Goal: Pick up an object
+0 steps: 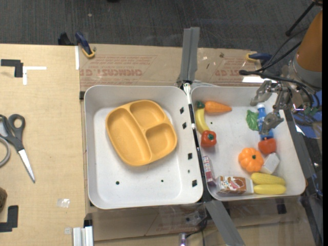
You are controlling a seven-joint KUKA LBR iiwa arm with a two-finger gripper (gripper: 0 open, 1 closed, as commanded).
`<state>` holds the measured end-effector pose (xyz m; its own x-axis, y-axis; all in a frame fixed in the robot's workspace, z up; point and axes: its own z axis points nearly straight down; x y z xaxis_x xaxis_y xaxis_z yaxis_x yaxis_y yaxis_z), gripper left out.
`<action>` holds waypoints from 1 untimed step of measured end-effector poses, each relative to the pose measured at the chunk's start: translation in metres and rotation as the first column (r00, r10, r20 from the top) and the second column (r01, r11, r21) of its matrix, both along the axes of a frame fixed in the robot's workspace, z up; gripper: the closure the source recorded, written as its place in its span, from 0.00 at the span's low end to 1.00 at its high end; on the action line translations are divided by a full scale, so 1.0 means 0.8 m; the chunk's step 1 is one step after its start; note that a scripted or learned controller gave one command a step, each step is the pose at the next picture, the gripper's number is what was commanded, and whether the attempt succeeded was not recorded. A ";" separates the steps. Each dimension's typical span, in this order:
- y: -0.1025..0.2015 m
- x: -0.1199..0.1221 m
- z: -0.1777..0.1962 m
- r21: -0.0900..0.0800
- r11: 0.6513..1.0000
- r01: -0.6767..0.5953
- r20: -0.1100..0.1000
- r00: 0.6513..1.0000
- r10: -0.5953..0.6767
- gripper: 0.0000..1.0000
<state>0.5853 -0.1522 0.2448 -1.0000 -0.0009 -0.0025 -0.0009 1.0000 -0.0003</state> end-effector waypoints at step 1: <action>-0.013 0.001 -0.190 -0.001 1.000 -0.006 0.002 1.000 0.006 0.00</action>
